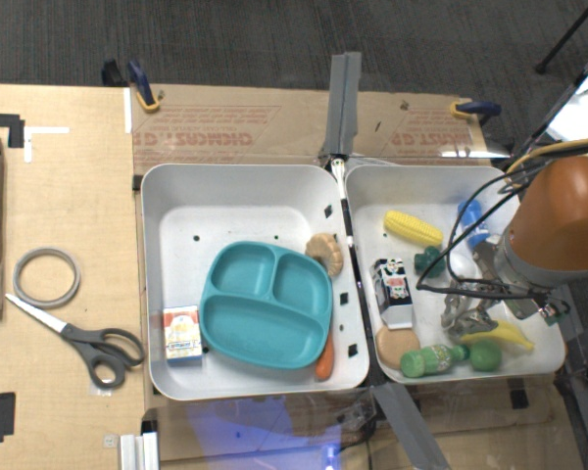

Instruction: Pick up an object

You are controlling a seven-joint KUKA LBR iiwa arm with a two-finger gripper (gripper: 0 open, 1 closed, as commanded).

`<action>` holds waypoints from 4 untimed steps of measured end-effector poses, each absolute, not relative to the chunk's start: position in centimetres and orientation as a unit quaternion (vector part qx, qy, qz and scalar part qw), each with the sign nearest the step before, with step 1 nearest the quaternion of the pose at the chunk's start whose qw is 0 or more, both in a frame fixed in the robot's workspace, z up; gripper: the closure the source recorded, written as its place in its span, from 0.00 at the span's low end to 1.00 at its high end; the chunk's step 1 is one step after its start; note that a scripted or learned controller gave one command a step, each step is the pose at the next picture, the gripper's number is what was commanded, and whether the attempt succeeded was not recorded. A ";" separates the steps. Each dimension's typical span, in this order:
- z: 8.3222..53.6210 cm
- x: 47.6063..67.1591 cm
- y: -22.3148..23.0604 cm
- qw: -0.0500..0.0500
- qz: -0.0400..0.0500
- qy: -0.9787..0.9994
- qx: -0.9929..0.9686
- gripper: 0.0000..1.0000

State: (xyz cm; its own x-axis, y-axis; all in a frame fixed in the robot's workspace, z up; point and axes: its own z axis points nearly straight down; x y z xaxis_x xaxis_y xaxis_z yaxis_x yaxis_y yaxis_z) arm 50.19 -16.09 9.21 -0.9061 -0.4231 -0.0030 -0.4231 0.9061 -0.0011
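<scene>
My gripper (464, 313) hangs low in the right bin (365, 186), under the orange band of the arm (559, 213). It is just above a yellow banana-like piece (507, 334) and a green ball (486, 357). A green bottle (430, 360) lies at the front, beside a tan disc (397, 344). A black-and-white box (394, 290) sits to the gripper's left. A yellow corn cob (413, 227), a small green piece (429, 259) and a blue object (470, 215) lie farther back. Cables partly hide the gripper, and nothing visibly sits in it.
The left bin (157, 262) holds a teal divided plate (269, 305), a tan shell-like piece (325, 253), an orange carrot (323, 362) and a small carton (181, 335). Scissors (78, 341) and a tape roll (46, 276) lie on the bench at the left.
</scene>
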 end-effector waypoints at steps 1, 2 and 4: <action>10.2 50.3 -16.0 0.003 -0.001 0.976 -0.218 1.00; 23.4 53.6 -4.1 0.003 0.000 0.995 -0.101 1.00; 15.0 53.8 -13.9 0.001 0.000 0.979 -0.202 1.00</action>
State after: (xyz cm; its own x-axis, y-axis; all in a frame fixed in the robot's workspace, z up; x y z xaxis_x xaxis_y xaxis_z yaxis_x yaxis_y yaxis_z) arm 53.81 -13.92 14.99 -0.9184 -0.3957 -0.0016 -0.3957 0.9184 0.0000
